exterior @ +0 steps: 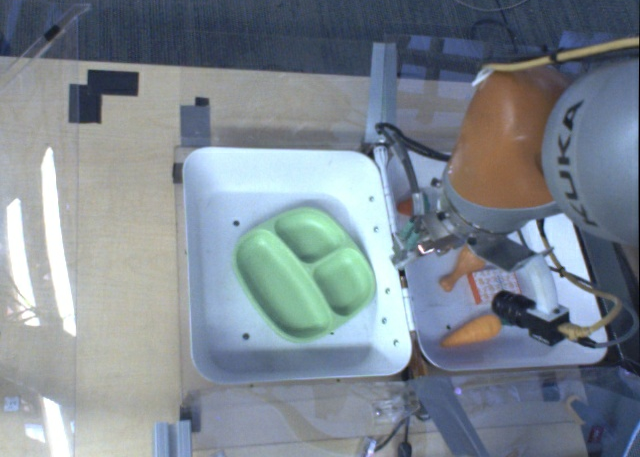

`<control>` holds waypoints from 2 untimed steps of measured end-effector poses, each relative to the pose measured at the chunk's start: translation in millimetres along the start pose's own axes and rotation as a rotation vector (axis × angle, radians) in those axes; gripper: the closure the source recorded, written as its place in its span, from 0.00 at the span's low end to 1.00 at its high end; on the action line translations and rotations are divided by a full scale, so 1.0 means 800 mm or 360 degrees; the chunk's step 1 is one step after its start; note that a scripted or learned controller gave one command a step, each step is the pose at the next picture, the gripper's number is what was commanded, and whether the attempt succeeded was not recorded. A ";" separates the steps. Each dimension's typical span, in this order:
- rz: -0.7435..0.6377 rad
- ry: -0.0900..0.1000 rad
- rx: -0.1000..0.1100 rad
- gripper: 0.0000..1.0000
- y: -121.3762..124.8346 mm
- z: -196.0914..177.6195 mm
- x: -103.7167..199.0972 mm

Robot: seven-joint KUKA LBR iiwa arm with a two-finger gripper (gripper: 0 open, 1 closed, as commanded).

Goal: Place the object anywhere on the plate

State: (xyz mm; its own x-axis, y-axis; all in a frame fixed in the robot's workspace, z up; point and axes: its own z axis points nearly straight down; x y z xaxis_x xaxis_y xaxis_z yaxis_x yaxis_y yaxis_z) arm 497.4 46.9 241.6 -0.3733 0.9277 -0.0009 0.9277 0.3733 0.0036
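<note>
A light green plate [305, 270] with three compartments lies in the left bin [215, 345], and nothing rests on it. My gripper [418, 235] hangs low over the left side of the right bin [585, 355], close to the wall between the bins. An orange carrot-shaped object [472, 330] lies near the right bin's front. A second orange piece [461, 271] sits just right of the gripper. A small orange-red bit [404, 206] peeks out behind the gripper. The arm's orange band [500, 135] hides much of the right bin.
A white and red item [492, 287] lies beside the orange pieces. A black connector with cable [525, 313] sits above the right bin's front. Metal brackets [384, 85] stand behind the bins. Bare wooden bench stretches to the left.
</note>
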 end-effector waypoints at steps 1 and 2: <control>-0.0227 0.0000 0.0000 1.00 0.024 -0.012 0.091; -0.0026 0.0000 0.0003 1.00 -0.029 0.069 -0.080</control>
State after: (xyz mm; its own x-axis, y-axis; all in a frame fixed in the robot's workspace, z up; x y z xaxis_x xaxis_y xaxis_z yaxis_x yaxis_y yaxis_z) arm 500.1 -21.0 186.5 -0.3881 0.9216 -0.0011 0.9216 0.3881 0.0014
